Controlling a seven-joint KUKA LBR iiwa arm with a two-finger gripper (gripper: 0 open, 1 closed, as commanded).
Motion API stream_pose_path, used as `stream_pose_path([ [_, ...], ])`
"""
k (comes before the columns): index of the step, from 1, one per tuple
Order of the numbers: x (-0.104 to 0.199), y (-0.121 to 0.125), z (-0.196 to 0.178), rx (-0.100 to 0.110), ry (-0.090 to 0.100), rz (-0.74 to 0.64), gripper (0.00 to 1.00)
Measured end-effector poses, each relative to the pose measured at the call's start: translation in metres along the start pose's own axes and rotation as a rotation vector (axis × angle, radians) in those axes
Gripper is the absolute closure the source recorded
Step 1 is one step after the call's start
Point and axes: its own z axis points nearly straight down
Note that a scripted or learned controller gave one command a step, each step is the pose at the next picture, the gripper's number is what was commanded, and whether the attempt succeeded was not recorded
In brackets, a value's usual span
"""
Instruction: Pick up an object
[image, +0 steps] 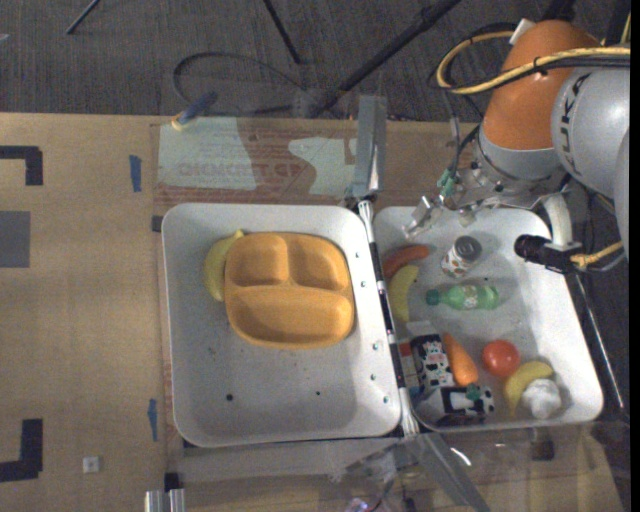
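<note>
The right bin (572, 300) holds several objects: a small jar (460, 255), a green bottle (463, 296), a red pepper (405, 257), a yellow banana (400, 290), a carrot (461, 361), a tomato (500, 357), a second banana (528, 378), a white piece (543, 399) and two cow-patterned boxes (430, 362) (466, 401). My gripper (452, 203) hangs over the bin's back edge, just behind the jar and above the pepper. Nothing is visibly held in it.
The left bin (190, 330) bears an orange divided tray (289, 288) with a yellow banana (214, 266) tucked under its left side. A metal divider (380, 300) separates the bins. The arm's orange band (535, 80) and cables (470, 60) crowd the upper right.
</note>
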Motion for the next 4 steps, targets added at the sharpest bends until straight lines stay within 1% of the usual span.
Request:
stream_pose_path([
  [1, -0.046, -0.021, 0.1, 0.0, 0.0, -0.047, 0.0],
  [2, -0.068, -0.041, 0.101, 0.005, 0.003, -0.087, 0.0],
  [3, -0.04, -0.023, 0.101, 0.001, 0.001, -0.094, 0.0],
  [4, -0.078, -0.07, 0.101, 0.004, 0.003, -0.257, 0.0],
])
